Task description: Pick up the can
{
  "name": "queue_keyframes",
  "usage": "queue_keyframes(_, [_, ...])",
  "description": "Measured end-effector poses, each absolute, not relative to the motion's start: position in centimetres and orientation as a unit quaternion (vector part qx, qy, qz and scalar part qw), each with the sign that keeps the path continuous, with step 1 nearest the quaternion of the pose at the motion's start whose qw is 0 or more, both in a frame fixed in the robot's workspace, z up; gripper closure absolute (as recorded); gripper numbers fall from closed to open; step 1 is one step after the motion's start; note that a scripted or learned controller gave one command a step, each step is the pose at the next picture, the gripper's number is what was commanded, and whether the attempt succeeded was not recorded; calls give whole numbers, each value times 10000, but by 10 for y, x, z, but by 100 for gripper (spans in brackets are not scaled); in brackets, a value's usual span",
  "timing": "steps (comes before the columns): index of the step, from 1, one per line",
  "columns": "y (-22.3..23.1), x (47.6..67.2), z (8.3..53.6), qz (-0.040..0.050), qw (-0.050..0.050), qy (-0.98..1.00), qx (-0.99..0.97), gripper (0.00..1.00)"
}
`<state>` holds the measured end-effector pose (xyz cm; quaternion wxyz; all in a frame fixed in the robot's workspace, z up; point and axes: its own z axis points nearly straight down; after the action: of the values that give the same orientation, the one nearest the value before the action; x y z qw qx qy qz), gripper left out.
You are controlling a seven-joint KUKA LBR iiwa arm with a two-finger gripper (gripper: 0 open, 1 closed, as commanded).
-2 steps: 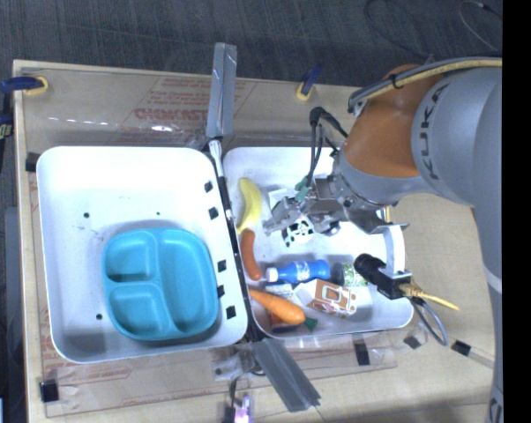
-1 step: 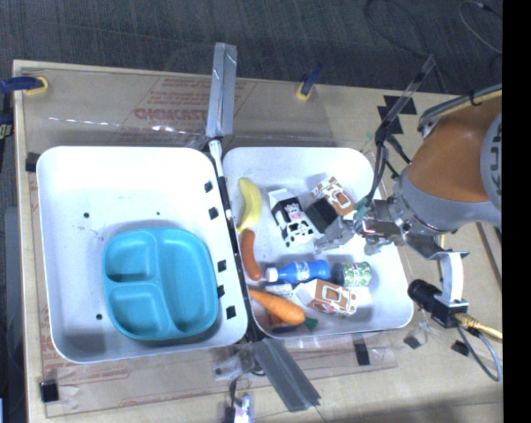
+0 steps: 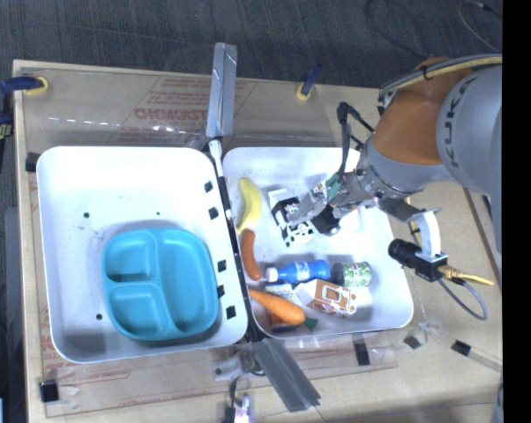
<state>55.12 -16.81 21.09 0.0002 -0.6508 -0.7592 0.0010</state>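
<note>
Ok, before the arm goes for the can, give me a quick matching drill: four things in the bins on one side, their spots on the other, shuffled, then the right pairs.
Things:
1. blue tray
2. banana
3. can
4. carrot

Places:
A. right bin, near front wall, by the divider
B. left bin
C. right bin, front right area, beside the blue bottle
D. right bin, back left, along the divider

Pairs: 1-B, 2-D, 3-C, 4-A
</note>
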Motion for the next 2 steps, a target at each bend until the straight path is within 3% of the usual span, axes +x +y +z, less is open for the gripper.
queue_keyframes(1, [-193, 638, 248, 4, -4, -7555, -6551, 0])
queue_keyframes(2, [-211, 562, 225, 12, 10, -7469, -6649, 0])
